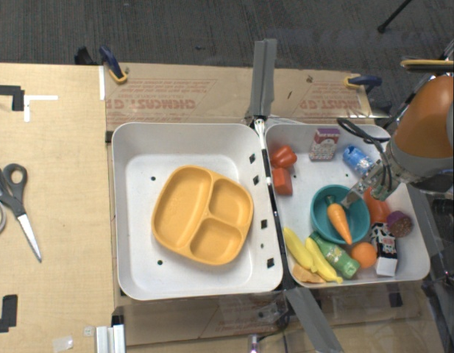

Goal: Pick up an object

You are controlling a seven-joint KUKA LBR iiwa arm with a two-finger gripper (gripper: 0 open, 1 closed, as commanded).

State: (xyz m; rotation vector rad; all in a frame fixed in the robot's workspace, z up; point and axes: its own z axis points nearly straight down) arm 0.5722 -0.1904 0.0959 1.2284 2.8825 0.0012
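Grey arm with orange band enters at 3 o'clock, two-finger gripper (368, 186) angled down over right white bin (304, 142), at 1 o'clock of round teal plastic bowl (328, 210). Jaw state: cannot tell. Tapered smooth orange carrot (339, 223) lies in bowl, ungripped.

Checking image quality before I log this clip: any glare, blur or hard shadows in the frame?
Camera view: even, soft lighting with no hard shadows; mild sheen on the left white bin around the yellow divided plate; the small items in the right bin are sharp enough to tell apart, while the gripper looks slightly blurred.
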